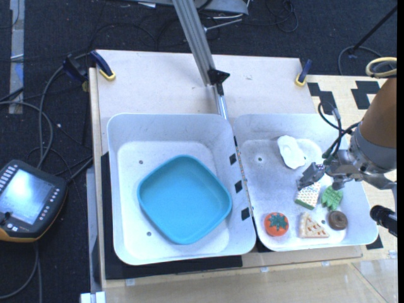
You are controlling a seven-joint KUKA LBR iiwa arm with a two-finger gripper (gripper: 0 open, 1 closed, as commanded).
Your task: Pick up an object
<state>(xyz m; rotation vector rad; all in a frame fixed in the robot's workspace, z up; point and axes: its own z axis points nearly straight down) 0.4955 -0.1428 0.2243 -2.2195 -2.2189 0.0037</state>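
The right bin (265, 150) holds several small items: a white crumpled object (291, 150), a green-and-white patterned piece (307, 197), a green leafy toy (332, 197), a red tomato-like toy (276, 223), a tan wedge (312, 226) and a brown round piece (338, 219). My gripper (314, 177) hangs low over the right bin, just above the patterned piece and beside the green toy. Its dark fingers (308, 174) point down and left. Nothing shows between them.
The left bin (120, 137) holds a large blue dish (184, 198). A metal pole (197, 33) slants down to the seam between the bins. A teach pendant (26, 197) lies on the floor at left. Cables run by the bench's back right.
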